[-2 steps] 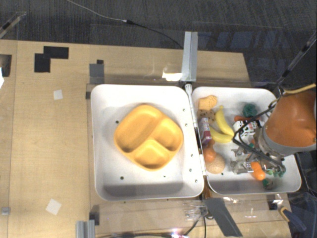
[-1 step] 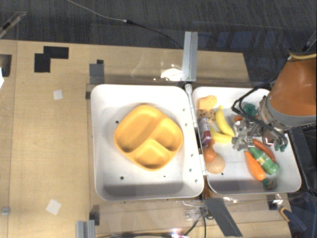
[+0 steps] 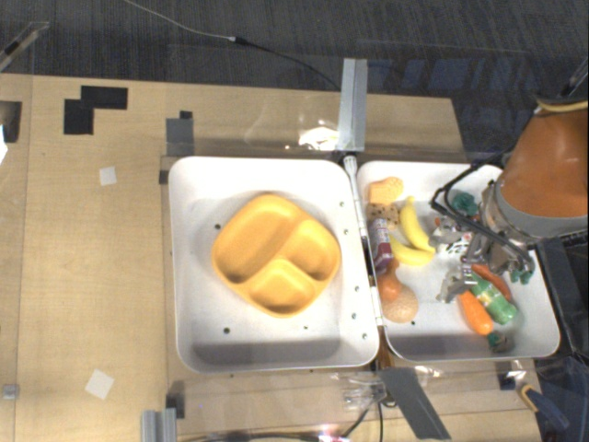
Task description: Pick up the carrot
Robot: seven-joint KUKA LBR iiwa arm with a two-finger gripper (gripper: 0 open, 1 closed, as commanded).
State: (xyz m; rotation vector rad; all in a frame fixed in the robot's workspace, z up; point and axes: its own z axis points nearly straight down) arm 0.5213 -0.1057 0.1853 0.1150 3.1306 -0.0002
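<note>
Item: carrot (image 3: 476,315). Orange, short, tapered. It lies in the near right part of the right bin (image 3: 543,343), slanted, with its green top (image 3: 502,309) just to the right and a little red piece (image 3: 492,282) just beyond it.

Item: gripper (image 3: 467,263). It hangs over the right bin, just beyond the carrot and slightly to the left. The spread of its tips cannot be told from this view, because cables and metal parts blur together there. Nothing is seen between them.

Item: arm (image 3: 549,168). Its orange band is at the far right, reaching in over the bin.

Other contents of the right bin: banana (image 3: 413,233) left of the gripper, two round pale pieces (image 3: 398,300) near the dividing wall, and a bun-like piece (image 3: 385,191) in the far left corner.

Left bin (image 3: 189,247): holds a yellow tray (image 3: 276,253), well apart from the work.

Handling note, as judgement: the grasp is not yet made. The tips should shift nearer, onto the middle of the orange body, and close across its short width, clear of the green top and the red piece. The descent should be straight, since the carrot is round and could roll away from a skewed pinch.
</note>
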